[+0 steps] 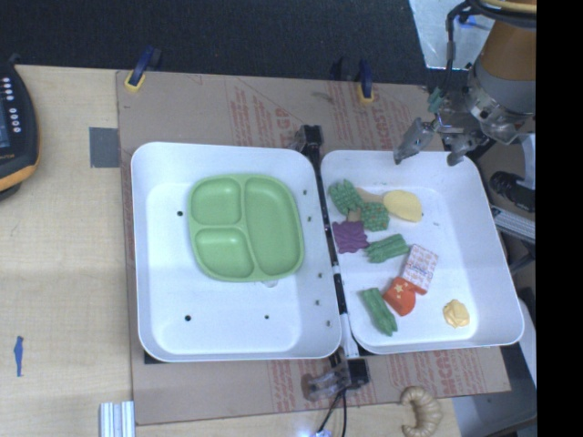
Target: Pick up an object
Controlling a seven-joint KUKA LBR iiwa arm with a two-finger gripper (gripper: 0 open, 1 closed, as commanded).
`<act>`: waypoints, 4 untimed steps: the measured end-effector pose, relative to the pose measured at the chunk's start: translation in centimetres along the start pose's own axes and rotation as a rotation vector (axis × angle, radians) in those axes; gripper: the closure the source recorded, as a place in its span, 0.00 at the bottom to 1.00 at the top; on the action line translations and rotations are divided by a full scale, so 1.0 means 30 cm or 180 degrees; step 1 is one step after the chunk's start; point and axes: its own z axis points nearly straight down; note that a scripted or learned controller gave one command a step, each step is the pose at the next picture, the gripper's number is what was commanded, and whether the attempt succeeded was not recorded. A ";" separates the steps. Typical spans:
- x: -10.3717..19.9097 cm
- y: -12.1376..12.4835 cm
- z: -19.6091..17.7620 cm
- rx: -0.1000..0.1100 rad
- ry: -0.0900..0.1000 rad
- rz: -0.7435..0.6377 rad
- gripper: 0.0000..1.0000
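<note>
Fingers of the gripper (428, 149) stand spread and bare, with nothing between them, hanging above the far edge of the right bin (483, 244), close to its far right corner. Every candidate for the pick lies in that right bin, toward its near side from the gripper. Nearest is the yellow piece (404, 205), just inside the far edge and a little toward the divider between the two bins; its long axis runs roughly across the bin, parallel to the far edge. Just beside it, toward the divider, sit the green leafy pieces (355, 205), with a purple piece (349, 236) below them. Farther toward the near edge come a green bean-like piece (388, 248), a pink-and-white packet (419, 266), a red piece (401, 297), another green piece (377, 309) and a small yellow lump (456, 313) by the near right corner. The left bin (155, 271) carries a green divided plate (246, 227), well apart from the gripper. By my reading, the short way is downward and slightly toward the near edge, onto the yellow piece.
</note>
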 end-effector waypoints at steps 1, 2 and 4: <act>-0.144 0.006 0.281 0.0020 -0.0004 0.0008 0.00; -0.034 -0.022 0.314 0.0011 0.0004 -0.0009 0.00; -0.038 -0.061 0.492 0.0010 0.0008 -0.0013 0.00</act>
